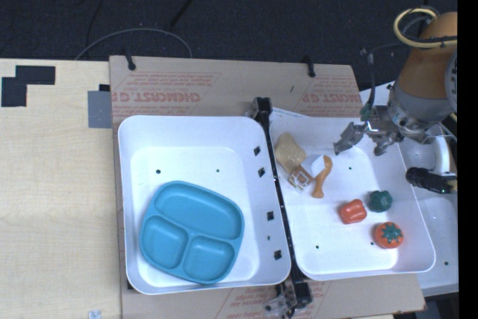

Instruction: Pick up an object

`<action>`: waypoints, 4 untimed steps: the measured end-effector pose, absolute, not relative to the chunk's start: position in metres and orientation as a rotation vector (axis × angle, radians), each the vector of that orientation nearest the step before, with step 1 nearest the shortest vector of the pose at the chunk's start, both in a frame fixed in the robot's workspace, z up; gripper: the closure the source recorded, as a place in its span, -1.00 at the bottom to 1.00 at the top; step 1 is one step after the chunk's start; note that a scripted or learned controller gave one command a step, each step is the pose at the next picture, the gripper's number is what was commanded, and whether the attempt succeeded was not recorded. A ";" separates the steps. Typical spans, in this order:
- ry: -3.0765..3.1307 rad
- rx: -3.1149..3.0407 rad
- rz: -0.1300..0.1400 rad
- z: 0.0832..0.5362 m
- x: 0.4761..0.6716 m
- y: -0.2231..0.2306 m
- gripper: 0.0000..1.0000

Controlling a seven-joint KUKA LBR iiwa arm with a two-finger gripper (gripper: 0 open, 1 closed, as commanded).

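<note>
Nothing picked yet; grasp and lift both left. Gripper [367,138] above upper part of right bin [418,265], fingers spread apart, nothing between them. Candidates on bin floor below gripper: glossy red pepper [352,211], dark green lump [380,200], orange-red tomato [388,234], curved tan piece [322,177], beige block [290,152]. Left of that bin: smooth blue divided plate [192,231].

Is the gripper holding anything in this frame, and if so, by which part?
Nothing is held. The gripper hangs open above the right bin's upper edge, fingers spread with nothing between them, apart from the toys lying in the bin.
</note>
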State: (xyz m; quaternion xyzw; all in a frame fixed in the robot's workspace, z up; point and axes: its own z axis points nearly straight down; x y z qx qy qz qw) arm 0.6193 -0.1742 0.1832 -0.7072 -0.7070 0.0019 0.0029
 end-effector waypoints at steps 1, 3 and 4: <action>-2.221 -2.216 0.004 0.139 0.622 -0.168 -1.00; -2.219 -2.218 0.004 0.098 0.622 -0.167 1.00; -2.222 -2.223 0.000 0.143 0.620 -0.174 1.00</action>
